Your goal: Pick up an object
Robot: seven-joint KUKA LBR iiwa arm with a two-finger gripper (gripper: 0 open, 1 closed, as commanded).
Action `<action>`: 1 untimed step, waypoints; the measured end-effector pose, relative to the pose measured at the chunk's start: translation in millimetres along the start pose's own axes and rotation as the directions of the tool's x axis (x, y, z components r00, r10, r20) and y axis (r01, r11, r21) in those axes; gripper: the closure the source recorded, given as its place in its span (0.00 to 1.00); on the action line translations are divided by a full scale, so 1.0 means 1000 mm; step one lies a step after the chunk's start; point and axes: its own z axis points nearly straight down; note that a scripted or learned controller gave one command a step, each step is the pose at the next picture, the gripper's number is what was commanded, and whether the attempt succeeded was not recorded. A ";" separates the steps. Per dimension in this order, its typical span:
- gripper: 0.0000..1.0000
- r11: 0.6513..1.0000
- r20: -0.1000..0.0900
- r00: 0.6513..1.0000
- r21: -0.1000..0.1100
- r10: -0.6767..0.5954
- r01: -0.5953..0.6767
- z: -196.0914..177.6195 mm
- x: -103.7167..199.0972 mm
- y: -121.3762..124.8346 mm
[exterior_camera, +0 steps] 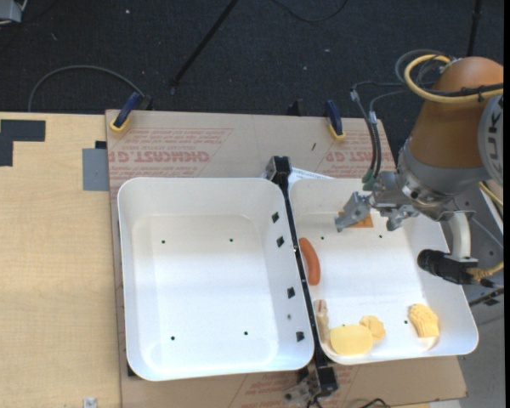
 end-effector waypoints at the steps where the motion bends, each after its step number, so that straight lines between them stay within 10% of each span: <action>1: 0.00 1.000 0.000 1.000 0.008 0.002 -0.002 0.086 -0.041 0.045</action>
